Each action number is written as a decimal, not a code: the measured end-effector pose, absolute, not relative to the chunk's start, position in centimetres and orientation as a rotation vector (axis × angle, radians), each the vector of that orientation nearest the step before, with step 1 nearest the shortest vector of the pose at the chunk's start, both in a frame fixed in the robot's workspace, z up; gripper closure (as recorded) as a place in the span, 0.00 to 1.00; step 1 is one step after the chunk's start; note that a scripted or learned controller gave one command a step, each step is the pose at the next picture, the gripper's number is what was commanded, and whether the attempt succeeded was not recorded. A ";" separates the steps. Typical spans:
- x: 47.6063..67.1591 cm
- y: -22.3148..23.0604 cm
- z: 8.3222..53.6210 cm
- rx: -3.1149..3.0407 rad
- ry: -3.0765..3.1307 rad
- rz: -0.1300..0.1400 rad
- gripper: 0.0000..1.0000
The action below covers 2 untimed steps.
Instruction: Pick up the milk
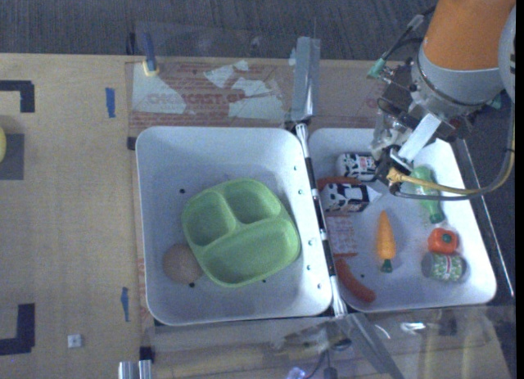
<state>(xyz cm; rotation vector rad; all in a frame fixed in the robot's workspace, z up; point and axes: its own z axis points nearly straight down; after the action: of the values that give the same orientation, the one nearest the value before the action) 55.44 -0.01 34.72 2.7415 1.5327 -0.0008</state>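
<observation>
Two black-and-white cow-patterned milk cartons lie in the right bin (479,287) near its left wall. The smaller carton (356,164) is further back and the larger carton (345,197) sits just in front of it. My gripper (385,155) hangs low over the back of this bin, right beside the smaller carton's right side. From this angle I cannot make out whether it touches the carton. The grey and orange arm (467,17) comes in from the upper right.
The right bin also holds a green bottle (426,187), a carrot (385,238), a tomato (443,240), a small round can (444,267) and a red sausage (354,281). In the left bin (155,156) are a green divided plate (240,232) and a tan ball (180,263).
</observation>
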 end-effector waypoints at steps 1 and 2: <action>55.7 -4.0 32.3 2.872 1.279 -0.007 1.00; 50.9 -4.4 28.4 2.957 1.068 -0.007 1.00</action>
<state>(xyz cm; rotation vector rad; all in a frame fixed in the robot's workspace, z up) 50.87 -4.36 28.41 2.9571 1.0683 -0.0072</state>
